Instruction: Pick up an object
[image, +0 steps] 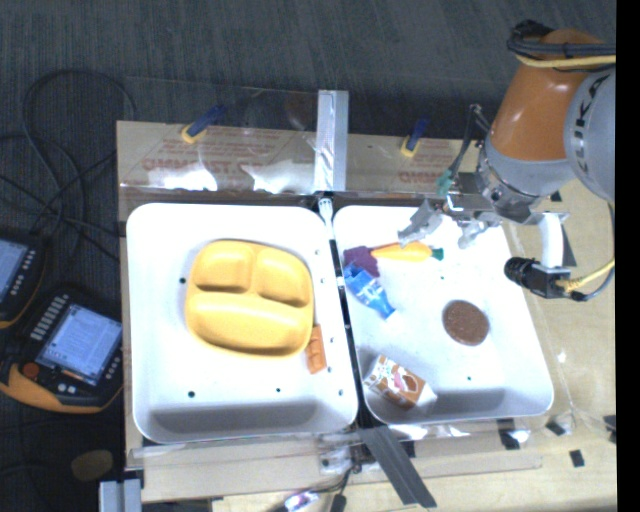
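My gripper hangs over the far part of the right bin, its two fingers spread apart with nothing between them. Just below it lies an orange carrot-like piece with a green tip. Beside that sits a purple block and a blue-and-white packet near the bin's left wall. A brown round disc lies in the bin's middle. A small printed carton rests near the front edge.
The left bin holds a big yellow divided tray and a small orange piece against its right wall. A black cable fitting hangs off the arm to the right. Handheld controllers lie left of the bench.
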